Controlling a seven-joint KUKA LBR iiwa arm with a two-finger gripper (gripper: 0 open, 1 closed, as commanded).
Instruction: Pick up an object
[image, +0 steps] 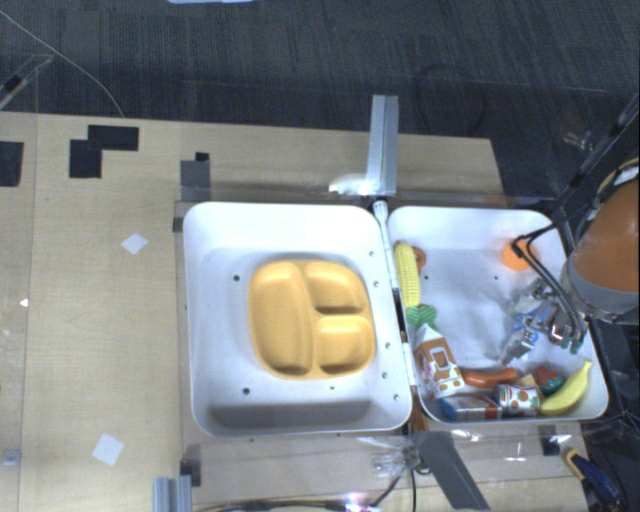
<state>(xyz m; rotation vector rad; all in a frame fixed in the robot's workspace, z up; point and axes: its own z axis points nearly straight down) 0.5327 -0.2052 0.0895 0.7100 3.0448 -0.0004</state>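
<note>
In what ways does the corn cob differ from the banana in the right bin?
The corn cob is straight, while the banana is curved. The corn cob lies along the right bin's left wall, near its far end; the banana lies in its near right corner. The corn cob lies apart from the gripper, while the banana is just below it. Both are yellow and lie in the same bin.

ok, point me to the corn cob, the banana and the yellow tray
corn cob (407, 275), camera view, mid-length of the cob
banana (567, 391), camera view, middle of its curve
yellow tray (311, 317), camera view, ridge between its compartments
</note>
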